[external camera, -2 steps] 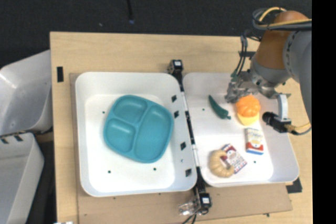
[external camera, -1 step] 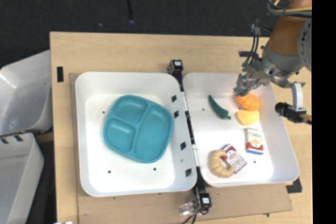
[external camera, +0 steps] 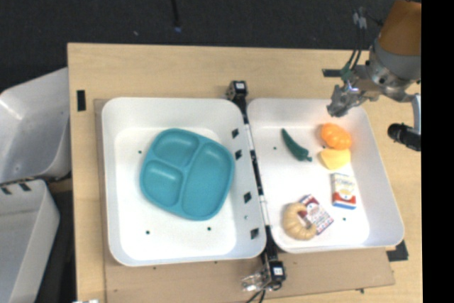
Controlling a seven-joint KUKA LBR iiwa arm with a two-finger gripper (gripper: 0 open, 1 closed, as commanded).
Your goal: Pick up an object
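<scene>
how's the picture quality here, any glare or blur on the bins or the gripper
Camera view: soft, low-resolution overall; the right bin glares bright white, washing out its rim near the gripper, which looks blurred; the blue plate in the left bin is evenly lit with faint shadow; the background beyond the bench is dark.

Right bin (external camera: pixel 379 184) contents: green pepper-like piece (external camera: pixel 294 144), tilted, left of orange round fruit (external camera: pixel 335 135); yellow wedge (external camera: pixel 333 158) touching the fruit below it; small white carton (external camera: pixel 343 191) further below; beige bagel (external camera: pixel 300 221) touching red-white packet (external camera: pixel 316 213).
</scene>
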